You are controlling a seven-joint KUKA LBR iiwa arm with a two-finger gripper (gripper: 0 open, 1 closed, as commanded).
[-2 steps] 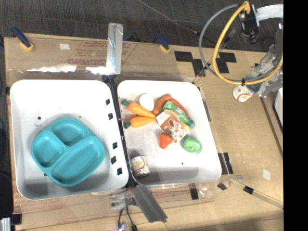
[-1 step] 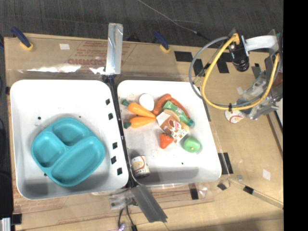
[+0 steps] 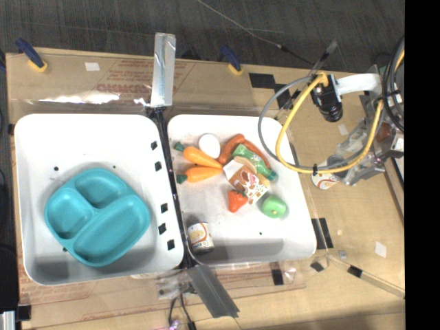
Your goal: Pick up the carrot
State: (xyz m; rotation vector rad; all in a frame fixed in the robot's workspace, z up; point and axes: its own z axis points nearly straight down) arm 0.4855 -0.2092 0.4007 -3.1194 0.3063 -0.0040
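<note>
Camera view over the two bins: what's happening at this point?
The arm's gripper sits off to the right of the right bin, outside it and holding nothing. Two carrots lie untouched in that bin beside an egg, a green apple and a small can. The left bin holds a teal divided plate. The pick hasn't begun.

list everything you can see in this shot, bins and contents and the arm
bins: 2, white, side by side on the bench
divided plate: 1, teal, left bin
carrots: 2, orange, right bin, left part, one above the other
egg: 1, white, right bin, top, touching upper carrot
sausage: 1, orange-red, right of egg
carton: 1, white and brown, right bin centre
strawberry: 1, red, below carton
green fruit: 1, green, right of strawberry
can: 1, brown label, right bin, bottom left
cable: 1, yellow, looping over right bin's edge
hand: 1, grey, outside right bin, to its right
</note>
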